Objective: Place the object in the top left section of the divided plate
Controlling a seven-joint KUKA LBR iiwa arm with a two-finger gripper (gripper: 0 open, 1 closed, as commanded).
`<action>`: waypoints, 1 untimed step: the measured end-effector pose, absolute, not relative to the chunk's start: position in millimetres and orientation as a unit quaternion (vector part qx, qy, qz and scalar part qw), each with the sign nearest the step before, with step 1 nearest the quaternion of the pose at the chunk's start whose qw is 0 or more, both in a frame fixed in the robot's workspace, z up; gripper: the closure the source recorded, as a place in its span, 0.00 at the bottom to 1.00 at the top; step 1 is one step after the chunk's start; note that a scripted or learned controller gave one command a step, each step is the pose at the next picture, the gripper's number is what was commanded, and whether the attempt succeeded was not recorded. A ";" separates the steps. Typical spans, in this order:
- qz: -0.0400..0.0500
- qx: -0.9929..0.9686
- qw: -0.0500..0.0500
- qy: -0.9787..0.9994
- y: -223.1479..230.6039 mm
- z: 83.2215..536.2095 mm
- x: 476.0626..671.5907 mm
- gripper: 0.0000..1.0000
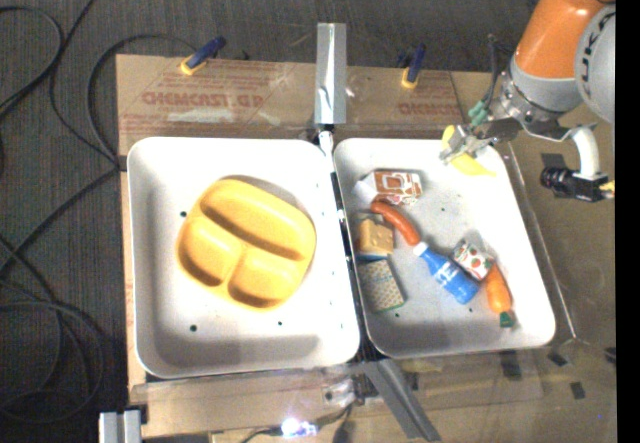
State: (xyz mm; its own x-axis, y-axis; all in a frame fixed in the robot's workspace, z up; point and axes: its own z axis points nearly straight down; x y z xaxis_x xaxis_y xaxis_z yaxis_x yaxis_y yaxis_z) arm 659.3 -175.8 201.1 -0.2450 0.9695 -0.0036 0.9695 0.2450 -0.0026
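The yellow divided plate (246, 242) lies in the left bin (150, 331), turned at a slant, with nothing in its three sections. My gripper (462, 141) hangs over the far right corner of the right bin (530, 331), far from the plate. A small yellow object (477, 166) shows right under the gripper's tip, against the bin's back wall. Whether it is held or just lying there is unclear.
The right bin also holds a red-and-white packet (398, 186), a red sausage-like piece (395, 218), a tan block (375, 236), a grey mesh pad (382, 286), a blue bottle (445, 274), a small red-and-white carton (472, 258) and an orange carrot (498, 293).
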 end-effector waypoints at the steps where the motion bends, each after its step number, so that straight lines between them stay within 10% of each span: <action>1: 0.000 0.537 -0.001 0.843 -116.9 136.4 639.5 1.00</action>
State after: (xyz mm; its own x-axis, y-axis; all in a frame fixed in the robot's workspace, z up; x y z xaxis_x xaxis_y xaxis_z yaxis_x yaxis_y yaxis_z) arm 639.5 -116.9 136.4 -0.4229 0.9062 0.0011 0.9062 0.4229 -0.0015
